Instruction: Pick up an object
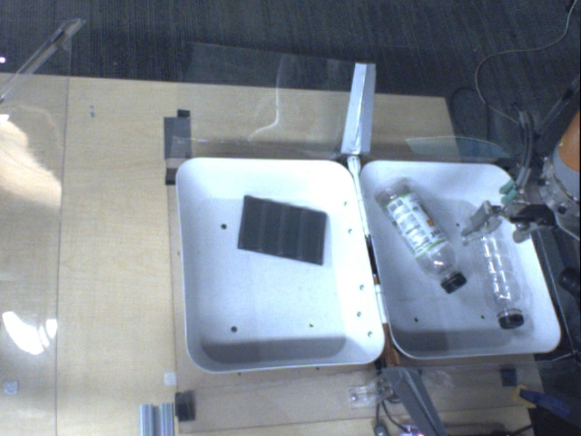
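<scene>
Left bin, frame centre: one dark ribbed pad. Right bin: two clear bottles, one slanting at its middle, one by the right wall. My gripper hangs above that second bottle's top end, fingers apart, gripping nothing.

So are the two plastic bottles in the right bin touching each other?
Apart. The camera view shows bare white bin floor between the labelled bottle and the clear bottle along their whole length.
</scene>
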Controlling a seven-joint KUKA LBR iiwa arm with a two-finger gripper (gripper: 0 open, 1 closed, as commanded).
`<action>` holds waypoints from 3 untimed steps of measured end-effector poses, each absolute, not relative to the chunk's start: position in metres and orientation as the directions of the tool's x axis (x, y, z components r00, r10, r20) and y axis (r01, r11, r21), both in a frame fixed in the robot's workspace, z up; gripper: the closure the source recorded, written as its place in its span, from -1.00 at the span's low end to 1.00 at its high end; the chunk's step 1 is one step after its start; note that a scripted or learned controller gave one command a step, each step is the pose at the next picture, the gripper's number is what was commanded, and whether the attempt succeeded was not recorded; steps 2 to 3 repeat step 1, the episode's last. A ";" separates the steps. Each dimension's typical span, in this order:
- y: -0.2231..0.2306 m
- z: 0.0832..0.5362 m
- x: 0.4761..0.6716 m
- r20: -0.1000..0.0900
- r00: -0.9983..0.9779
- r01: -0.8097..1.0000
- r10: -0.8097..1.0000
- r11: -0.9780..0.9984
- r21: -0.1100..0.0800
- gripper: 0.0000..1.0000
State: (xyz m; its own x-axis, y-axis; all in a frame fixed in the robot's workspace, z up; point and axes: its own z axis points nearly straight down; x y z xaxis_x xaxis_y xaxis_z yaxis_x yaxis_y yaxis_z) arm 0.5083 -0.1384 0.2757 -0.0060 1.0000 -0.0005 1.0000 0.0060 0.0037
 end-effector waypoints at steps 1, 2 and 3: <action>-0.141 0.168 0.561 0.000 -0.070 0.998 0.998 0.070 0.002 -1.00; -0.141 0.168 0.561 0.000 -0.070 0.998 0.998 0.070 0.002 -1.00; -0.141 0.168 0.561 0.000 -0.070 0.998 0.998 0.070 0.002 -1.00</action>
